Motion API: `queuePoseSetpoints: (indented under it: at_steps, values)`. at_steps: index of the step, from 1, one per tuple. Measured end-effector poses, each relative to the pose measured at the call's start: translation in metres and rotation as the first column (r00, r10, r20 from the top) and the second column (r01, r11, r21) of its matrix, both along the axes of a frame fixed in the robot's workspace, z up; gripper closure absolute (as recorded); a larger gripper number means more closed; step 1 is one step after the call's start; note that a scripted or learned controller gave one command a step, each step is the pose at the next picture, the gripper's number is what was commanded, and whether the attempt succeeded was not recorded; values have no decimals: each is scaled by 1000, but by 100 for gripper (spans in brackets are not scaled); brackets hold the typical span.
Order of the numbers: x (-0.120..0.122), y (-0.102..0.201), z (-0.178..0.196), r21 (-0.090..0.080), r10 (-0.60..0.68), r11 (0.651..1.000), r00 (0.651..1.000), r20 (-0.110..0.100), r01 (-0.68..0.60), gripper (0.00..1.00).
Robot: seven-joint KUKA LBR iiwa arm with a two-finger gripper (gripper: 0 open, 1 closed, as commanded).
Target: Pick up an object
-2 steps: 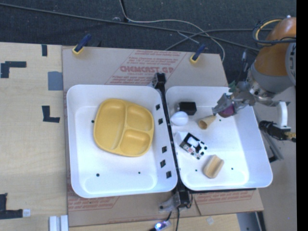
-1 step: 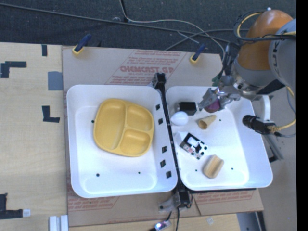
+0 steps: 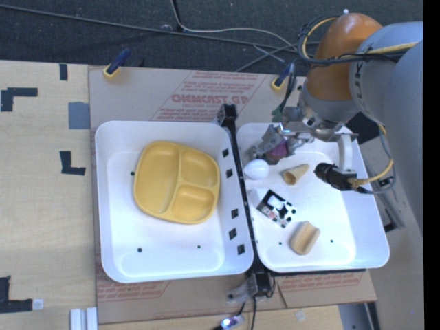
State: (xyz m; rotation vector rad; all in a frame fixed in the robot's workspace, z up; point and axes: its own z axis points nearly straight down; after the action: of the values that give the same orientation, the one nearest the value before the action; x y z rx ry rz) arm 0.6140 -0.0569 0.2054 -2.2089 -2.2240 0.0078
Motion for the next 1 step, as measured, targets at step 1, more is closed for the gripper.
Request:
queuePoseSetpoints:
  at_steps: [1]
  values:
    - [1, 52, -6, -1, -1, 1000, 1000, 0, 1, 100]
